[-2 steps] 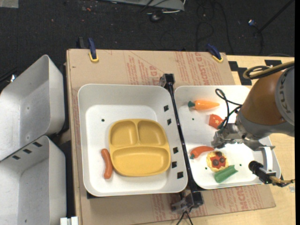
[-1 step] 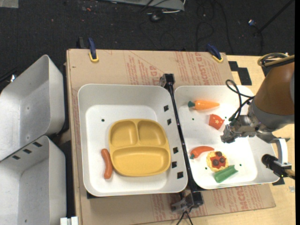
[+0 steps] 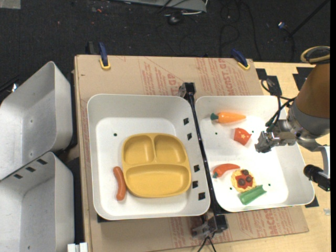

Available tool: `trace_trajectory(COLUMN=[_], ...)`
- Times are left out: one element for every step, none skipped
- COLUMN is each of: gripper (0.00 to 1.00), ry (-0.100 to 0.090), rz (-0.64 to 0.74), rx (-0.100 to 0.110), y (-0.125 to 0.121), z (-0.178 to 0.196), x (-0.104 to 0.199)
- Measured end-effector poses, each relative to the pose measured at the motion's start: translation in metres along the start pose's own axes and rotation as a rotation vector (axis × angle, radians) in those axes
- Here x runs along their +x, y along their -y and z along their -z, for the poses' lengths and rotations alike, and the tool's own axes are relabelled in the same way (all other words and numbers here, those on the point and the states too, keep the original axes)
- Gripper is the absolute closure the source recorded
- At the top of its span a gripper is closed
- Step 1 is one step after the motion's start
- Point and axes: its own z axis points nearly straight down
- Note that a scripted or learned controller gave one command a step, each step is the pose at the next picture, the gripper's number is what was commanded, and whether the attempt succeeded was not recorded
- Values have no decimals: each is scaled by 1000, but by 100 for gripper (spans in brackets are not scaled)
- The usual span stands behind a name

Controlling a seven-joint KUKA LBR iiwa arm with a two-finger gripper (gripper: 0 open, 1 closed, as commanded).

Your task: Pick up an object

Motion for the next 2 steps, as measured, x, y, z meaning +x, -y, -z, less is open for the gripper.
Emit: trace_trajectory(gripper=[100,100], ry=[1,-4], rz=[0,4], rx=[-2,6], y=[1,-8], z=[56,47], x=[-10,32])
